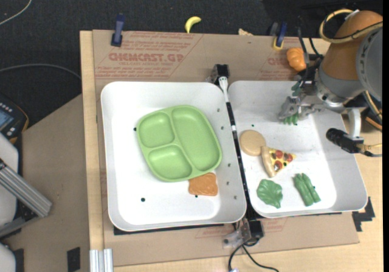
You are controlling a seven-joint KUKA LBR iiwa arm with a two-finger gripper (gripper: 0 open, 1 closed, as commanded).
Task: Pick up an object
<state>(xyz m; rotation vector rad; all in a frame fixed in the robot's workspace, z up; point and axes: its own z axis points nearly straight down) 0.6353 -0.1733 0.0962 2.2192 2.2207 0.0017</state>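
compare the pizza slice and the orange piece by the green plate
The pizza slice lies in the right bin, a triangle with red and green toppings; the orange piece lies in the left bin, plain and squarish. The orange piece touches the green plate; the pizza slice sits beside a tan disc. Both lie flat.

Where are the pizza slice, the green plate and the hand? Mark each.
pizza slice point(276, 160), camera view, on its topped middle
green plate point(178, 142), camera view, on its centre ridge
hand point(291, 114), camera view, between its fingertips
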